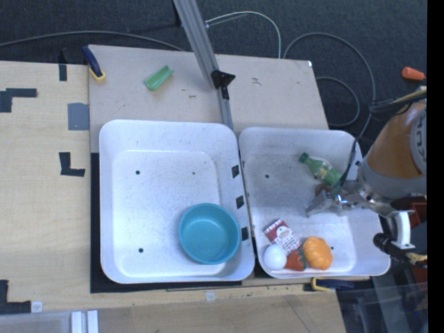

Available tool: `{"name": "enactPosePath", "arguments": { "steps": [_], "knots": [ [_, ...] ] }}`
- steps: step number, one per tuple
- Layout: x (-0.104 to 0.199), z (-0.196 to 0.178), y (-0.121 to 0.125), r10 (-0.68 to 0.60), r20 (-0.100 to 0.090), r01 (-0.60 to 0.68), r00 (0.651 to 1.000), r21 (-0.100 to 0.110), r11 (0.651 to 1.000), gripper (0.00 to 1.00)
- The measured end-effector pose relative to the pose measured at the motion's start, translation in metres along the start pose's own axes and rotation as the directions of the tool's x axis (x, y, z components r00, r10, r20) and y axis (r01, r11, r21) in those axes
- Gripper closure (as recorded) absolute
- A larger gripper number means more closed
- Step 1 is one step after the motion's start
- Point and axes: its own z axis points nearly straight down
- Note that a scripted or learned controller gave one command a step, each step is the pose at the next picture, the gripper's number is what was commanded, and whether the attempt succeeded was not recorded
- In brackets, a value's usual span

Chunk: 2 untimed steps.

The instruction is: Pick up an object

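Nearest you, the white egg (275,257), red packet (281,232) and orange fruit (318,252) lie ungrasped in the right bin (277,151), while the gripper (326,201), fingers spread, sits low beside the green bottle (320,168); no pick is complete yet.

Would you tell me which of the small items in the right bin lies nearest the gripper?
The green bottle, just above the gripper; the others cluster at the bin's near edge.

The bench (208,89) is viewed from a single fixed camera set high above, angled downward at a slant, so that both white bins (118,207) are taken in whole, with the arm (399,151) seen at the right.
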Motion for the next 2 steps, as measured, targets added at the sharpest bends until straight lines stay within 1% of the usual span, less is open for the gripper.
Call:
{"name": "enactPosePath", "arguments": {
  "steps": [1, 2],
  "knots": [
    [0.0, -0.013, 0.001, -0.001, 0.0, 0.001, 1.0, -0.004, 1.0, 1.0],
    [0.002, -0.061, -0.008, 0.0, 0.002, 0.0, 1.0, -0.01, 1.0, 1.0]
  ]
}}
